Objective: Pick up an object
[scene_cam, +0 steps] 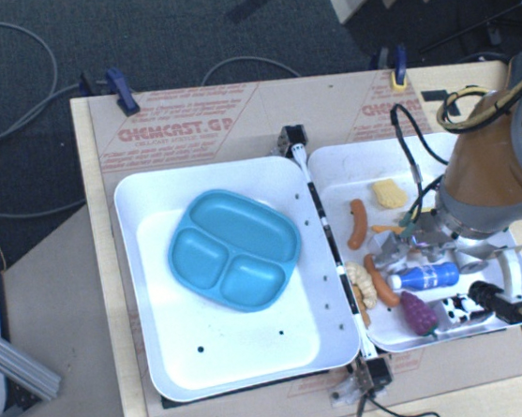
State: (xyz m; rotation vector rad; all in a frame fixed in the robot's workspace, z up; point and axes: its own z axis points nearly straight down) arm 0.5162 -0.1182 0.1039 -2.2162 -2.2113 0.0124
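Observation:
The right bin (355, 165) holds several small items. Among them are a reddish sausage (356, 223), a yellow block (390, 193), a blue and white bottle (427, 277) lying on its side and a purple eggplant (417, 313). There are also a black-and-white cow toy (462, 308), an orange carrot (381, 282) and a tan lumpy piece (361, 285). My gripper (407, 245) reaches down into the middle of this bin, just above the bottle and right of the sausage. The wrist hides what lies under it.
The left bin (166, 356) carries a blue divided plate (235, 248). A black clamp strip (327, 242) runs between the two bins. Cables (406, 142) hang over the right bin's back part. The arm's orange band (482, 166) covers the right bin's far right side.

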